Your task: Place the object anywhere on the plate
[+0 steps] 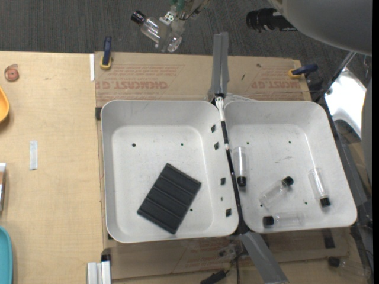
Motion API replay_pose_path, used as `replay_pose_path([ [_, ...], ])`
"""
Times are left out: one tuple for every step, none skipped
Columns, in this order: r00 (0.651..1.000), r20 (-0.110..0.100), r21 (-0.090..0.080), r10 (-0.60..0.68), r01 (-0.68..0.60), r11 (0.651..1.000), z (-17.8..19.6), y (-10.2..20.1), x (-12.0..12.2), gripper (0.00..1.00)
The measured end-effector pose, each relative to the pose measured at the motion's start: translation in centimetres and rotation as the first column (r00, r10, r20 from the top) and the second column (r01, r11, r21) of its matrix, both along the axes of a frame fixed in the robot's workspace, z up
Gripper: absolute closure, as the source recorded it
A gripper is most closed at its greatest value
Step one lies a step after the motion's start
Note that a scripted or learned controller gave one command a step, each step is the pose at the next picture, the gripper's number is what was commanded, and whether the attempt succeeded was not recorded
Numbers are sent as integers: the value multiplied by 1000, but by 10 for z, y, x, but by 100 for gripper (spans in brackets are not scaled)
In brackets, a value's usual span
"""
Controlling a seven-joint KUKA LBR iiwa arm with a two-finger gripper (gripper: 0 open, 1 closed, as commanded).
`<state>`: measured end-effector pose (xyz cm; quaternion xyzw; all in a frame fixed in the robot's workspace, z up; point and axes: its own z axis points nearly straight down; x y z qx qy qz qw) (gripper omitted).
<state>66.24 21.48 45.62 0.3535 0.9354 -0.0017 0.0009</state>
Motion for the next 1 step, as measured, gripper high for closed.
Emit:
replay_pose_path([
  [1000, -1, -1, 0, 0, 1000, 7, 0, 1, 100],
])
